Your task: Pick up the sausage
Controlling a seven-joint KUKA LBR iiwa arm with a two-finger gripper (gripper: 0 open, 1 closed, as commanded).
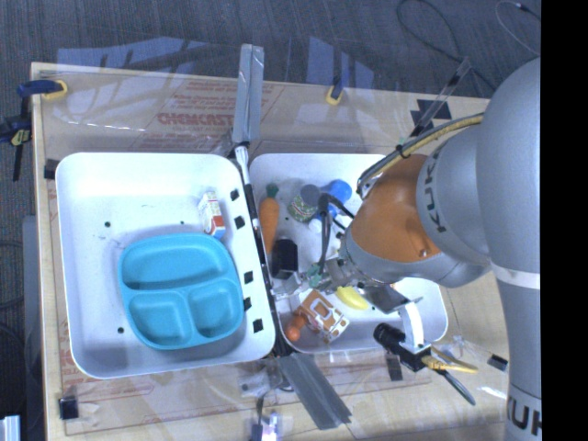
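Observation:
The sausage (268,219), an orange-brown stick, lies lengthwise in the right bin (432,324) close to the divider, at the bin's far left. My gripper (320,269) hangs low over the middle of that bin, below the orange wrist band (390,223). It is to the right of the sausage and nearer the front, apart from it, above a clutter of small items. The wrist hides much of the gripper.
Next to the gripper lie a black block (283,256), a yellow piece (352,298), a patterned box (322,316) and a blue cap (339,191). The left bin (83,246) holds a blue divided tray (181,289) and a small carton (212,214).

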